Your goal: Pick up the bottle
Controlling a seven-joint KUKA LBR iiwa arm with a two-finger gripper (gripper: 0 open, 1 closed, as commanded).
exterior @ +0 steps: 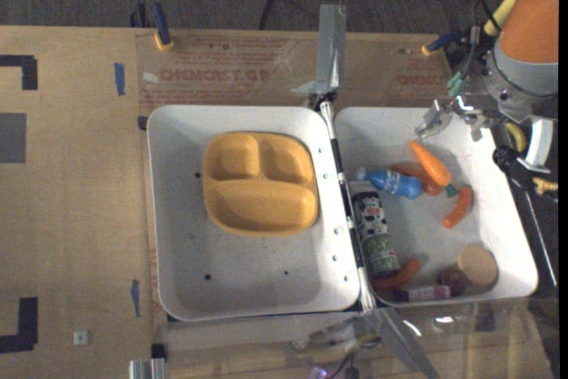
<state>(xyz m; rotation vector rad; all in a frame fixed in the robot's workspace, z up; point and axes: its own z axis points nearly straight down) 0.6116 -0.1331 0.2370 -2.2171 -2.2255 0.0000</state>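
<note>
The left bin (177, 280) is occupied by a yellow divided plate (261, 182), set toward its far edge. In the right bin (510, 226) a blue bottle (395, 184) is seen lying on its side near the middle, just beside an orange carrot (430, 162); a can (374, 231) lies along the left wall. The tool (448, 115) is held above the bin's far right corner (its state cannot be told).

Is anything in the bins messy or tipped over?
A bit. In the right bin, the blue bottle lies on its side instead of standing, and a tall can lies flat against the left wall. Carrots and other toys are scattered loosely. The yellow tray in the left bin sits neatly.
</note>
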